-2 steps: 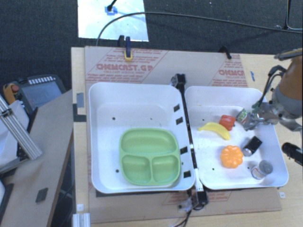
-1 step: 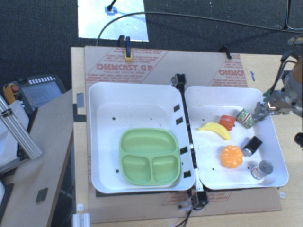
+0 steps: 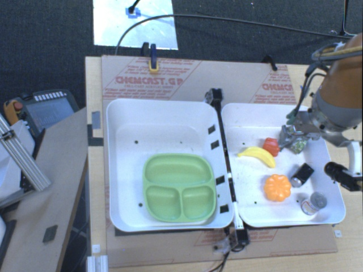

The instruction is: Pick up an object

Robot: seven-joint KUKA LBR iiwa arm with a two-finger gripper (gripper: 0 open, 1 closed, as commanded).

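A robotics lab — two white bins (image 3: 164, 109) on a cardboard-topped bench (image 3: 187, 75), a teach pendant (image 3: 48, 112), loose cables (image 3: 238, 20) across dark carpet.

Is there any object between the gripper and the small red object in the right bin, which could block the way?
Nothing visible blocks it. The gripper is right beside the small red object in the right bin. The banana lies just in front of the red object, touching or nearly so, and the orange pumpkin lies farther forward, apart.

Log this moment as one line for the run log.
gripper: over right bin, beside red object | fingers: unclear | banana, orange pumpkin: lying untouched
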